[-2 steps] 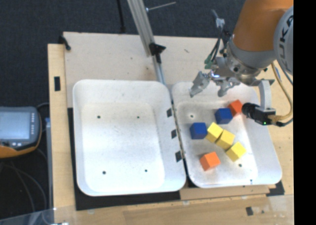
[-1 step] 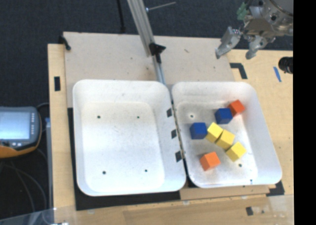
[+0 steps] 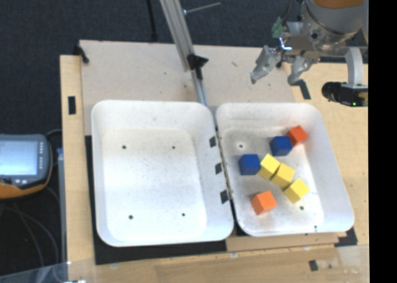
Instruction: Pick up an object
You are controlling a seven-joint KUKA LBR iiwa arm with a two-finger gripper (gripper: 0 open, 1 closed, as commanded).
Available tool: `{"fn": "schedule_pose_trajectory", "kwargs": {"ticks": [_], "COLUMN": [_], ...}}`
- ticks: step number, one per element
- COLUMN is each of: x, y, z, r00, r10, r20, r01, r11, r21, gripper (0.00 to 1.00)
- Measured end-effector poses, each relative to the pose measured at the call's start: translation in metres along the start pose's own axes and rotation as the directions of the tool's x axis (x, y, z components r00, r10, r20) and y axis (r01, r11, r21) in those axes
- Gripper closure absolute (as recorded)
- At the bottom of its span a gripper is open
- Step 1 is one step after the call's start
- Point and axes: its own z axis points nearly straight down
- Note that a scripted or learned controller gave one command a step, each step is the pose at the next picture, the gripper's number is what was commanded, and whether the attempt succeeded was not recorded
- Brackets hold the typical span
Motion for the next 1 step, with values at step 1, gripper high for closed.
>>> {"fn": "schedule_pose_trajectory", "kwargs": {"ticks": [1], "x": [0.0300], "y": [-0.0330], "z": [0.0222], "r00": [1.000], "r10": [-0.001], "r20": [-0.001], "r01": [0.001], "r11": [1.000], "r21": [0.000], "gripper": [0.00]}}
